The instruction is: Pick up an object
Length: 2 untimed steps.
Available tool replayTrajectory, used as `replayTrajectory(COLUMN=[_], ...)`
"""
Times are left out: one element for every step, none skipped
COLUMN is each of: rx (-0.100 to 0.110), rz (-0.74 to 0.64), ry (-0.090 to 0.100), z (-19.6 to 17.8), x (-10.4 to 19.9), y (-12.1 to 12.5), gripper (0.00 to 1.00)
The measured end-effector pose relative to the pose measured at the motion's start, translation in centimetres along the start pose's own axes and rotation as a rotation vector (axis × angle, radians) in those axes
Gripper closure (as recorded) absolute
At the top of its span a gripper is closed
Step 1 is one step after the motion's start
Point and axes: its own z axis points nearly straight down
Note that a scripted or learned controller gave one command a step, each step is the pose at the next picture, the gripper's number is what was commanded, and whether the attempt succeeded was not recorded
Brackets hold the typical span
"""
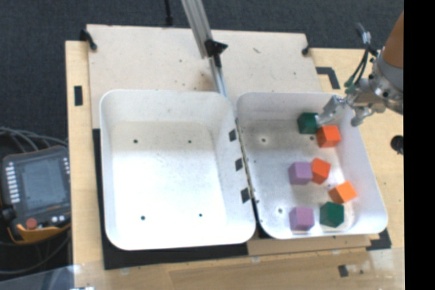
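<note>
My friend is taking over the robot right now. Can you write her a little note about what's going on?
Gripper: above the right bin's far edge, beside a green block and an orange block; I can't see it holding anything.
Blocks: all seven lie in the right bin, including two purple ones.
Done: nothing lifted yet.
Left: grab one block and lift it.

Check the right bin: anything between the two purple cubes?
Nothing: in the camera view, the upper purple cube and the lower purple cube sit apart, with bare white floor of the right bin between them.
</note>
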Motion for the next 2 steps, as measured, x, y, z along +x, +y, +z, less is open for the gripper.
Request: replayTrajectory(rx=[-0.002, -0.001], rz=[0.005, 0.007], ry=[-0.002, -0.001], z=[4.4, 10.2], x=[-0.7, -1.1], y=[0.3, 1.1], gripper=[0.00, 0.00])
